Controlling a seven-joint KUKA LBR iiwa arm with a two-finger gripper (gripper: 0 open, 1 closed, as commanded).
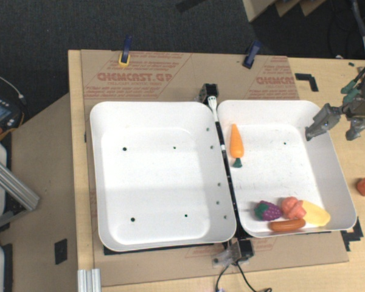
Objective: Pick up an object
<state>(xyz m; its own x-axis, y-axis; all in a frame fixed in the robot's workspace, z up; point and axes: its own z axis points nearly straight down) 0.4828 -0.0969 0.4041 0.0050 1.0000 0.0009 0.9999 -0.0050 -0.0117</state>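
Two shallow white bins sit side by side on the bench (170, 72), which is covered with a brown printed board. The left bin (109, 163) and the right bin (328, 163) touch along a dark seam down the middle. Over at the right edge, the pincer (337, 123) hangs above the right bin's far right rim — its two grey fingers are spread apart with nothing between them. The toys all lie in the right bin. A toy carrot (236, 142) lies lengthwise close to the seam, its green stub pointing toward the near side, well apart from the pincer. The rest are bunched in the near right corner: a purple bunch of grapes (268, 210), a pink-orange toy (294, 207) just beside it, a yellow piece (317, 215) against that, and a red sausage (286, 225) lying across the front of them. A small orange object (364, 187) rests on the bench outside the bin — I can't make out what it is.
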